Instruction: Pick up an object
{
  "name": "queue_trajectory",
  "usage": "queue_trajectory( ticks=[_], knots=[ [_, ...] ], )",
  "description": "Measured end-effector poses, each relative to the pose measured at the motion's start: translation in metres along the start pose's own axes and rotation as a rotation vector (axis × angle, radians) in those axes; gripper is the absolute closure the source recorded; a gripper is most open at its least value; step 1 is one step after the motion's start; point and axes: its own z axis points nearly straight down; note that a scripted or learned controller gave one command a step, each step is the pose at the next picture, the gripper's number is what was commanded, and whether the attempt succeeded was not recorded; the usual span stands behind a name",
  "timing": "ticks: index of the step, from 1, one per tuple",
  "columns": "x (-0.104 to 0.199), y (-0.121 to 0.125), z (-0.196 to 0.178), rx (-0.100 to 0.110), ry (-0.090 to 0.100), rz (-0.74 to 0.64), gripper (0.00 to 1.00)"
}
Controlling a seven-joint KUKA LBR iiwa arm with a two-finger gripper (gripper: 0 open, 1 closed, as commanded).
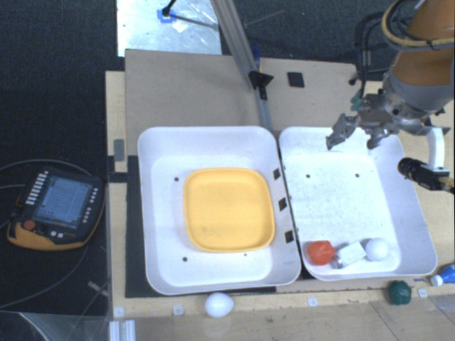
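Note:
My gripper (357, 135) hangs over the far edge of the right bin (341, 197), its two fingers spread apart with nothing between them. At the near end of that bin lie a red ball-like object (320, 252), a small white block (350, 253) and a white ball (377, 249), close together. A yellow square plate (229, 209) lies flat in the middle of the left bin (160, 190). The gripper is well away from all of these, at the opposite end of the right bin.
A white egg-shaped object (219, 305) and a dark green ball (399, 292) rest on the bench just outside the bins' near edge. A teach pendant (57, 207) sits far left. A slanted metal pole (238, 41) crosses the back of the bench.

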Motion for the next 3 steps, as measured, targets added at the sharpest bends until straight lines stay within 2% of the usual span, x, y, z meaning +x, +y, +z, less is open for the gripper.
queue_trajectory(
  ticks=[2, 3],
  knots=[
    [0.002, -0.006, 0.086, 0.004, 0.000, 0.001, 0.00],
    [-0.001, 0.002, 0.133, 0.003, 0.000, 0.000, 0.00]
  ],
)
